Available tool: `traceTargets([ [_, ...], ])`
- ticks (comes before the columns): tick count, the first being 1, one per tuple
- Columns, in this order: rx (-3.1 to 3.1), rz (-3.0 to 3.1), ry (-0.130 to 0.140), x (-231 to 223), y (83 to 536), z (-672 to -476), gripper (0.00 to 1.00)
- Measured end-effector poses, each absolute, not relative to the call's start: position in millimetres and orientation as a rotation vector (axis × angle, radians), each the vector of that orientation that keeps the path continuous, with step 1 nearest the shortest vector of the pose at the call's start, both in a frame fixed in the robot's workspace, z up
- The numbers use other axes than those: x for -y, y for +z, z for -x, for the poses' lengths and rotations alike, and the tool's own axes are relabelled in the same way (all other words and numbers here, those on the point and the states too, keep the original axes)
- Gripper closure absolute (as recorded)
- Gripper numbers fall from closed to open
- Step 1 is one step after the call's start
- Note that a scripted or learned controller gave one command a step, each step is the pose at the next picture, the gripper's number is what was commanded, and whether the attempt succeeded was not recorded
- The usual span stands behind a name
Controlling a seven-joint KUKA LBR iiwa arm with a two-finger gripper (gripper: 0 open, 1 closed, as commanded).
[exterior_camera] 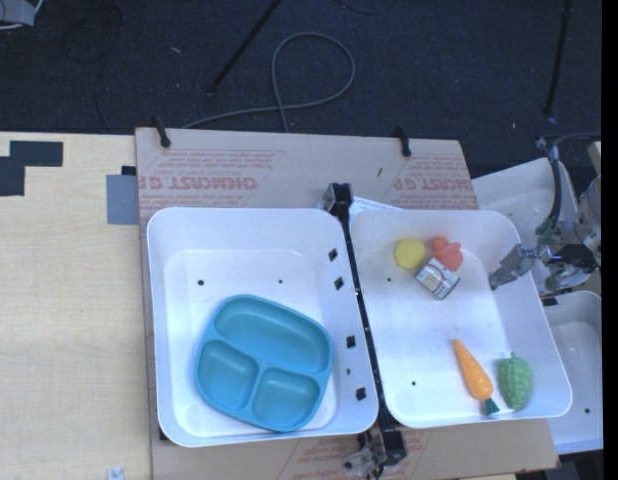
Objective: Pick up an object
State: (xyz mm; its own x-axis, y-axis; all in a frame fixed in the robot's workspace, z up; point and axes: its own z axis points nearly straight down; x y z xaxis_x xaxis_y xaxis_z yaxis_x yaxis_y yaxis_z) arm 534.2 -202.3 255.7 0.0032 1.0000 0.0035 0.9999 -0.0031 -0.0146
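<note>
The right bin [429, 408] holds a yellow ball-like toy [410, 253], a salmon-pink toy [448, 252] beside it and a small silver can [437, 279] just below them. An orange carrot [473, 370] and a green bumpy toy [514, 380] lie near the bin's front right corner. My gripper [537, 260] hangs at the bin's right rim, to the right of the can and apart from every object. I see nothing held in it.
The left bin [179, 238] carries a blue divided plate [263, 361]. A black divider with clips [354, 308] separates the bins. Cardboard [289, 173] lies under both. White bench parts and cables [559, 198] crowd the right side.
</note>
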Motion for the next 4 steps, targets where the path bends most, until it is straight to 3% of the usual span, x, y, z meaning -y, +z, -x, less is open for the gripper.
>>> traceTargets([
  [1, 2.219, 2.219, 0.002, 202, 263, -536.4, 0.00],
  [4, 2.216, 2.219, 0.003, 187, 88, -529.5, 0.00],
])
